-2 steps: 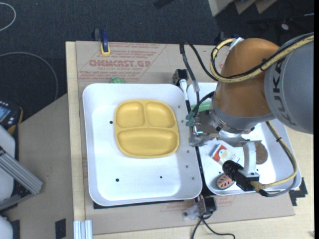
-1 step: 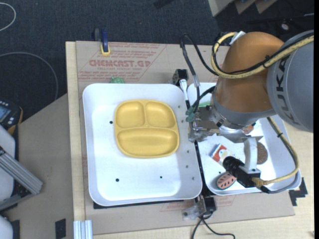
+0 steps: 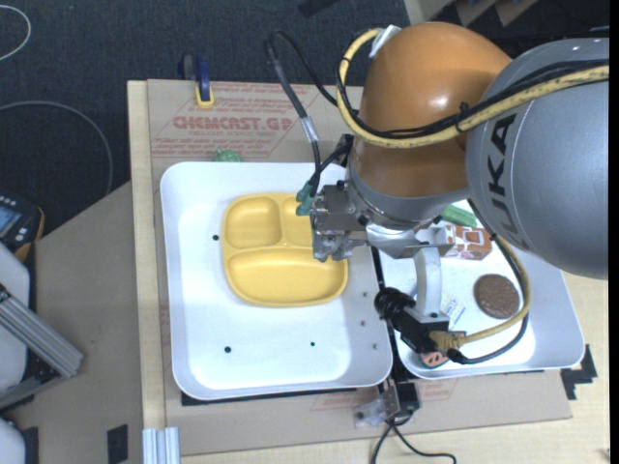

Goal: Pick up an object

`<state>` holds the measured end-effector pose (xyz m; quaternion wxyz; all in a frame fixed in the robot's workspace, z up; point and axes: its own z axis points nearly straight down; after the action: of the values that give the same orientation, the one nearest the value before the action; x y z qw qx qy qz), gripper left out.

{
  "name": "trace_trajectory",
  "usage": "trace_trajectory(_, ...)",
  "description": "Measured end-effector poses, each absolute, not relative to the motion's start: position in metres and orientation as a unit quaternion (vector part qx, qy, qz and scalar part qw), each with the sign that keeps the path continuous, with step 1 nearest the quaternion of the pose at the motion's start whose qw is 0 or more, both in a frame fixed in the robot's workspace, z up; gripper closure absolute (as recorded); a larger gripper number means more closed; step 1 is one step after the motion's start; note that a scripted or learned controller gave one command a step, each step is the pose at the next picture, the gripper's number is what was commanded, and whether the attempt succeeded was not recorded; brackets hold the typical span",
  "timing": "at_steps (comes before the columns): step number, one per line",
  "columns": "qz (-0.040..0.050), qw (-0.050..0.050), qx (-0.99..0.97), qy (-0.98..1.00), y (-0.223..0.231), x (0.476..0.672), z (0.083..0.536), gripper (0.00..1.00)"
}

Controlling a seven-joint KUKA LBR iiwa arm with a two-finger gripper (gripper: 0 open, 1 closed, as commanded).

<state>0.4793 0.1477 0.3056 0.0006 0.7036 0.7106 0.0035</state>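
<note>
White left bin point(image 3: 193, 288), yellow divided plate point(image 3: 276, 254), pincer point(image 3: 329, 245) at its right edge

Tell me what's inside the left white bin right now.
A yellow divided plate lies in the left white bin, toward its upper right. The gripper hangs over the plate's right edge, so whatever lies beneath it there is covered. The rest is bare white floor with small dark dots.

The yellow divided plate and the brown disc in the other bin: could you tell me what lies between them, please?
In the camera view, the gripper and the arm's wrist sit between the yellow plate and the brown disc, above the bins' adjoining rims.
</note>
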Motion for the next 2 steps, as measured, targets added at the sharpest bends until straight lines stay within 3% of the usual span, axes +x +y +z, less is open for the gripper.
trace_trajectory(1,0.0002,0.004,0.712,0.702,0.008,0.48,0.329,1.0)
trace_trajectory(2,-0.0013,-0.002,0.706,0.708,0.048,0.479,0.3,1.0)
